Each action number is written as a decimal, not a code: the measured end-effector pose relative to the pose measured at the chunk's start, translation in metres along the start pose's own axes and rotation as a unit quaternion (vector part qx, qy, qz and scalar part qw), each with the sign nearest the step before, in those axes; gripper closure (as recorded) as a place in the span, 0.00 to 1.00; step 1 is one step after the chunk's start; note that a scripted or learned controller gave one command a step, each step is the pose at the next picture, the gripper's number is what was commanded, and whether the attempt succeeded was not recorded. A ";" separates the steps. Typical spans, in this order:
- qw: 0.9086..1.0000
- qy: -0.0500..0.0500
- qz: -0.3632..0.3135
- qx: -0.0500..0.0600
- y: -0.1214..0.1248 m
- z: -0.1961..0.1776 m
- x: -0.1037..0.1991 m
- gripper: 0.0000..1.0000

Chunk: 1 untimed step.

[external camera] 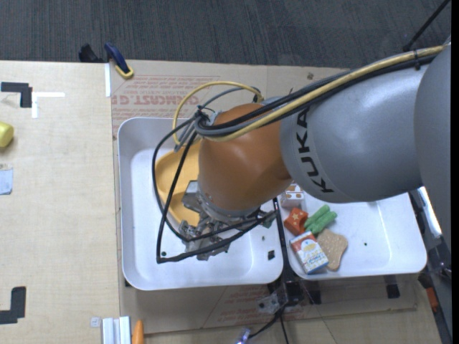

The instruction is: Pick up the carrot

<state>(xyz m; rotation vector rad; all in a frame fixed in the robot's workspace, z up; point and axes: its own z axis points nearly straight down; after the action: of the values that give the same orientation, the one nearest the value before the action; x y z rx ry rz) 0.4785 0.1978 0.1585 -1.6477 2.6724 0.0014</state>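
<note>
Camera view
Arm (358, 127): grey with an orange band (237, 156), reaching in from the right and bent down over the left bin (140, 256).
Jaws (204, 235): low in the left bin, under the orange band; dark metal parts and black cables crowd them, so I cannot tell whether they are apart or together.
Carrot (307, 220): in the right bin (387, 253), at its left end near the divider, orange body with green top, apart from the jaws.
Yellow shape (176, 174): in the left bin, partly hidden behind the band.
Small carton (310, 253): just below the carrot, beside a tan biscuit-like piece (334, 246).
Surface (57, 213): pale wood, a yellow object (4, 135) at its far left edge.
</note>
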 end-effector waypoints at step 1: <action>0.987 0.000 0.161 0.000 0.004 -0.004 -0.008 1.00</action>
<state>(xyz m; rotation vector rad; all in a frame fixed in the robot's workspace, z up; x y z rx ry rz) 0.4784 0.2066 0.1630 -1.1961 2.9027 0.0013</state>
